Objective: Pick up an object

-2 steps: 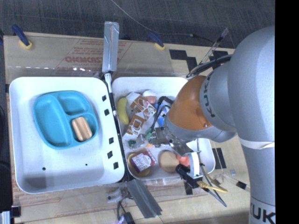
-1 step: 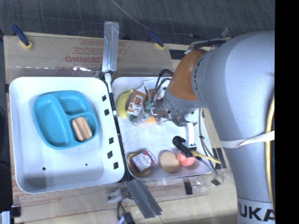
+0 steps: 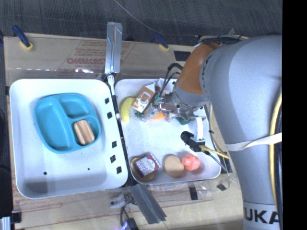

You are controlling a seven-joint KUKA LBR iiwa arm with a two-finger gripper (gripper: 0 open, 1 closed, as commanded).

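My pincer (image 3: 165, 105) hung low over the right bin (image 3: 158, 145), its gap state indeterminable, beside the orange carton (image 3: 143, 99) and banana (image 3: 126, 108); I judged that a centred, vertical descent would grip best.

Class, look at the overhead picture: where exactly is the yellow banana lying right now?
The banana lies in the right bin, against its left wall near the top corner, just left of the small orange-and-white carton.
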